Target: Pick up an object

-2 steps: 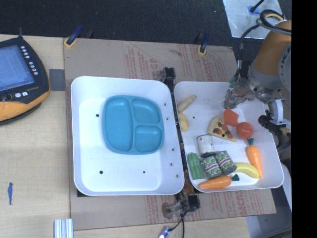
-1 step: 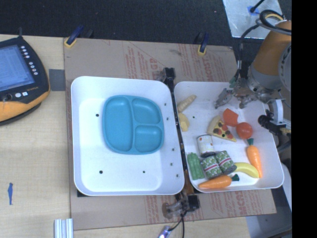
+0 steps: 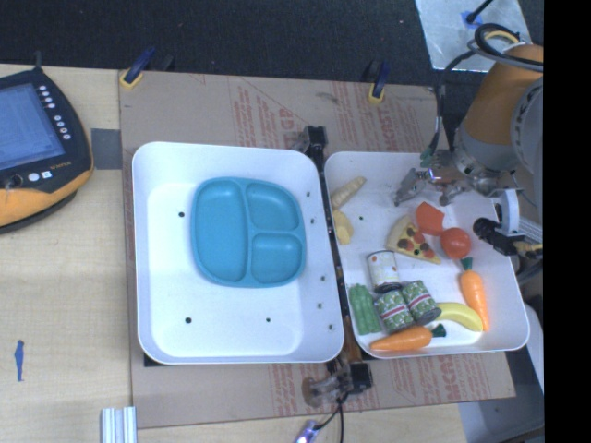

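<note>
My gripper (image 3: 430, 188) hovers over the back of the right bin (image 3: 512, 340), with the grey and orange arm behind it at the right edge. Its metal fingers (image 3: 406, 193) stand spread open with nothing between them. Just in front of it lie a red-orange pepper (image 3: 429, 218), a pizza slice (image 3: 412, 239) and a red tomato (image 3: 454, 242). Further forward are a carrot (image 3: 474, 297), a small can (image 3: 382, 268), a green cucumber (image 3: 362, 308), two patterned cans (image 3: 406, 305), a yellow banana (image 3: 460, 316) and an orange pepper (image 3: 402, 341).
The left bin (image 3: 162, 330) holds a blue divided plate (image 3: 247, 232). Two pale pieces (image 3: 348, 191) (image 3: 343, 228) lie along the right bin's left wall. A teach pendant (image 3: 32, 150) rests at the bench's left edge. Clamps (image 3: 317, 140) (image 3: 334, 383) sit between the bins.
</note>
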